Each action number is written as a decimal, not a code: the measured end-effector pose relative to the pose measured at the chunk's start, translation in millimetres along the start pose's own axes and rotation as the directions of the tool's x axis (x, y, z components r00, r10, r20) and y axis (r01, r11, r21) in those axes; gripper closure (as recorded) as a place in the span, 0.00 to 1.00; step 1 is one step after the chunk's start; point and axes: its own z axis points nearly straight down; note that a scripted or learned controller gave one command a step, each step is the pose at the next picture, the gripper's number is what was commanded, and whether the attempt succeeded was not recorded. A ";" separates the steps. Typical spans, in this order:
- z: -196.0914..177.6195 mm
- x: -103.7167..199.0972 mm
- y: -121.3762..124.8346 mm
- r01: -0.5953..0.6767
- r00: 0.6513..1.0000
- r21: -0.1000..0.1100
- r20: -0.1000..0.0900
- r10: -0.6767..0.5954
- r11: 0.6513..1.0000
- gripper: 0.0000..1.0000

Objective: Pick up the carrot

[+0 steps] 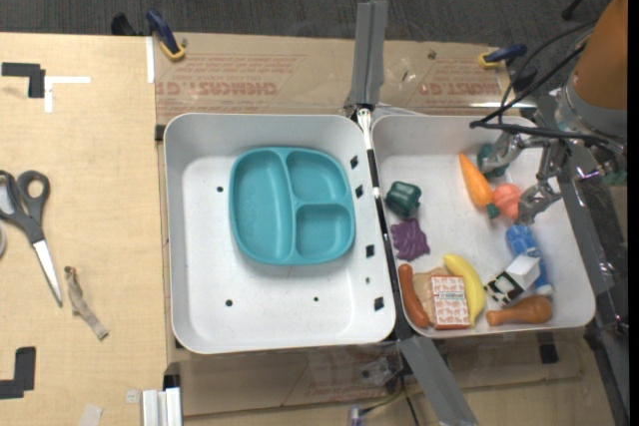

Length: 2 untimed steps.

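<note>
Bench (80, 214) edge nearest the camera: light wood, scissors (30, 224) lying on it at far left. Left bin (190, 244) holds a teal divided plate (293, 205). Right bin (439, 140) holds the carrot (475, 181): short, orange, tapered, lying tilted near the far right side, just beside a pink-orange toy (506, 201). Gripper (521, 177) hangs over the carrot's right side, fingers spread apart, nothing between them. Other items: snack carton (449, 301), hot dog (412, 294), banana (465, 279), purple grapes (408, 238), dark green cup (403, 199). Cardboard (260, 75) behind the bins carries mirrored red print, not legible; carton lettering too small to read.
</note>
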 end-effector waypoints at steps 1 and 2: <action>108.9 -29.1 19.9 -0.090 0.996 0.000 0.002 0.090 0.996 0.00; 98.2 -31.2 20.4 -0.086 0.996 0.002 0.007 0.086 0.996 1.00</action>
